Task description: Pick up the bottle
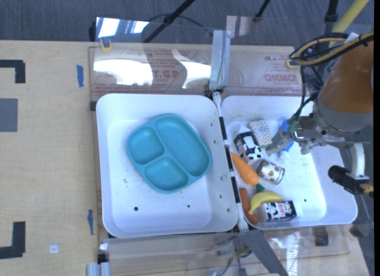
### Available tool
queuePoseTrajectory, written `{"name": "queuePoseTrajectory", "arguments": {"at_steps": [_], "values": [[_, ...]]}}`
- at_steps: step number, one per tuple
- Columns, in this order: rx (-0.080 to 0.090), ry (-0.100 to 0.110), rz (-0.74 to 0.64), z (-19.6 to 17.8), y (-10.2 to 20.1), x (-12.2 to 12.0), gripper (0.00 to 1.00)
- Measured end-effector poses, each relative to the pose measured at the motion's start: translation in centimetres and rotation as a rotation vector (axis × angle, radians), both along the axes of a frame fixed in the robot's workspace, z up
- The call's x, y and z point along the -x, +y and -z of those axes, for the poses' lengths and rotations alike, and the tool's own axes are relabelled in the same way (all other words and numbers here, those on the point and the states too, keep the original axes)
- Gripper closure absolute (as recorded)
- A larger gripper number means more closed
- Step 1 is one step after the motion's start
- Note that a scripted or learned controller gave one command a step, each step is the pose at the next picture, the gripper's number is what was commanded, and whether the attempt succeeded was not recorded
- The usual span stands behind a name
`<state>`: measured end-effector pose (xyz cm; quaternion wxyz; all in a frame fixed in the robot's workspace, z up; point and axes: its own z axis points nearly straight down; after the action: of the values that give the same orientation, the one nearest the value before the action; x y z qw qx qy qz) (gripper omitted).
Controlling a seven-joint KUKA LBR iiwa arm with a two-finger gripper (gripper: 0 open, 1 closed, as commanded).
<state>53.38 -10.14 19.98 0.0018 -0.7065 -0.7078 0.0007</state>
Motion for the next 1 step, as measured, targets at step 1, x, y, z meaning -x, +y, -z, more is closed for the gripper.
{"name": "queuePoseTrajectory", "arguments": {"at_steps": [1], "values": [[0.003, -0.006, -0.115, 3.03, -5.65, -6.68, 0.00]]}}
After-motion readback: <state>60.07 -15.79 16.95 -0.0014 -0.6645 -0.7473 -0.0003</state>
